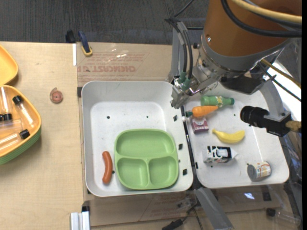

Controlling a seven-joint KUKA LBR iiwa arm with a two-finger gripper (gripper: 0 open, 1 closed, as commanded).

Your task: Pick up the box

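A small maroon and white box (200, 124) lies in the right bin (276, 169), just below an orange carrot (205, 110). A black and white carton (219, 154) lies lower in the same bin. My gripper (178, 96) hangs over the upper part of the rim between the two bins, up and to the left of the maroon box and apart from it. I see nothing held in it. The big grey and orange arm covers the bin's upper part.
The right bin also holds a green bottle (217, 100), a banana (229, 136) and a can (259, 170). A green divided plate (146, 158) and a sausage (107, 167) lie in the left bin (96, 128). A yellow tray (19, 123) sits at far left.
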